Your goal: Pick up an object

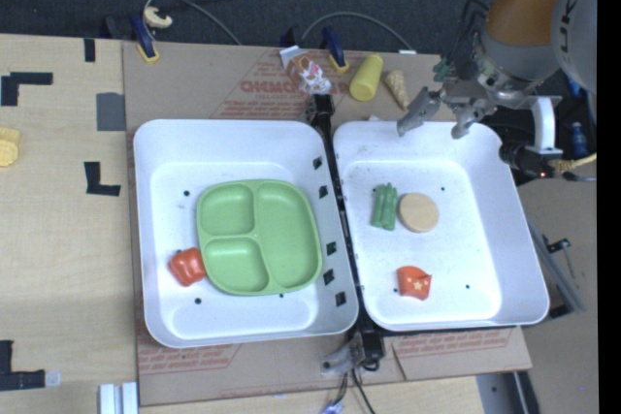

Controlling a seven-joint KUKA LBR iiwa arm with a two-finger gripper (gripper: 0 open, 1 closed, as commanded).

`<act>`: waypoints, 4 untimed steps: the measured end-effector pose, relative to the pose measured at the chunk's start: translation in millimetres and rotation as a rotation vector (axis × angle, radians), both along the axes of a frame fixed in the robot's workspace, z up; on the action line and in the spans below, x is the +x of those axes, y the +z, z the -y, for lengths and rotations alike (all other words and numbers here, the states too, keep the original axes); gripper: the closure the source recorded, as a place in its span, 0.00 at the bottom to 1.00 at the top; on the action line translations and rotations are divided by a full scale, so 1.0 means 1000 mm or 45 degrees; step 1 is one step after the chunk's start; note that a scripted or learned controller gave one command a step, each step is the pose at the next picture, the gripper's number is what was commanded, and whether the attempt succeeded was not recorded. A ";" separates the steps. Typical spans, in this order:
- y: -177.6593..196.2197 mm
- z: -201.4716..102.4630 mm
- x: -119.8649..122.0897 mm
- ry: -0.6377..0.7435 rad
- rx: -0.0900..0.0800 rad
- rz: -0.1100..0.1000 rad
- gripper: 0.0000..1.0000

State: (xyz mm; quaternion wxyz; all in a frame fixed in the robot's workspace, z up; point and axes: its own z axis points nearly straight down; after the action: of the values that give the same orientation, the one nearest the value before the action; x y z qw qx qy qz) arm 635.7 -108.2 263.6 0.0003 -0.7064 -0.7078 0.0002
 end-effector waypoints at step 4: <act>-0.163 -0.013 -0.030 0.000 -0.004 0.019 1.00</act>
State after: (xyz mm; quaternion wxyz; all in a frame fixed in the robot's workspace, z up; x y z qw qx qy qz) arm 605.7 -95.5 100.4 -0.0060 -0.7064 -0.7077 -0.0042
